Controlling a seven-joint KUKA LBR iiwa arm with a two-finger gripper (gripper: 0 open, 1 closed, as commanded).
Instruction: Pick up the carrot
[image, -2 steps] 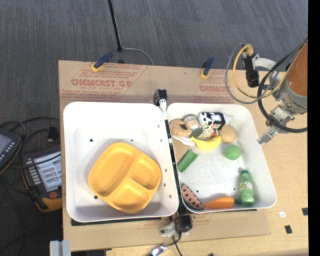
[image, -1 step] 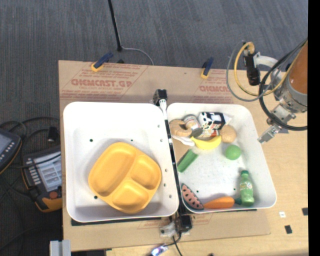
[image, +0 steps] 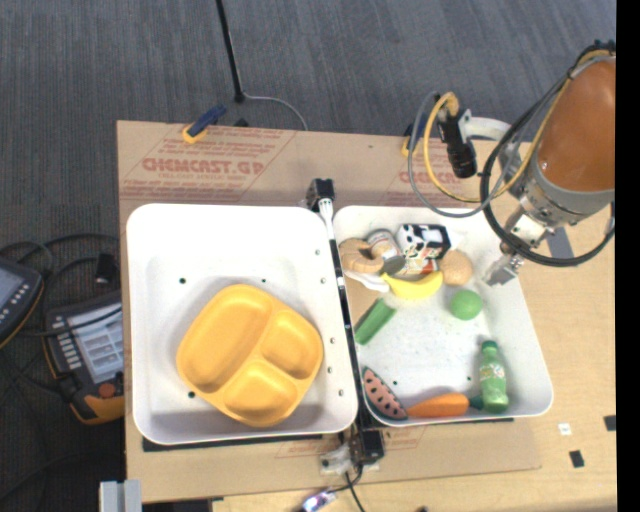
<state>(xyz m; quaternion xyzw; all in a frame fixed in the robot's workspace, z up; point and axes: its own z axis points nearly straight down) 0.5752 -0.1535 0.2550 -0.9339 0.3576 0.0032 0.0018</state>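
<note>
Carrot (image: 438, 406) lay flat along the near wall of the right bin (image: 530, 345), orange, long axis running w/ that wall. Relative to the carrot: watermelon slice (image: 383, 393) just beside its left end, green bottle (image: 491, 376) at its right end, looked touching or nearly so. Green ball (image: 465, 304) sat further back from the carrot, and beyond it a yellow banana (image: 415, 286), a green cucumber (image: 375, 321) and a clutter of other toys by the far wall. Yellow plate (image: 250, 352) was off to the carrot's left, in the left bin (image: 160, 260).

Arm was way back from the carrot, up over the bin's far right corner. Fingers (image: 503, 270) hung near the right rim; couldn't tell how far apart they were, too small and blurred. Nothing seen held in them.

Step in hand, as I read it: the approach, not yet begun on the carrot. To do it well, prob. come in over the carrot's middle, turn the wrist so the fingers close across its narrow width, i.e. one finger wall-side, one bin-side. Tight gap vs the near wall was the worry. Keep off the bottle and the slice at either end, drop straight, no sweeping.
</note>
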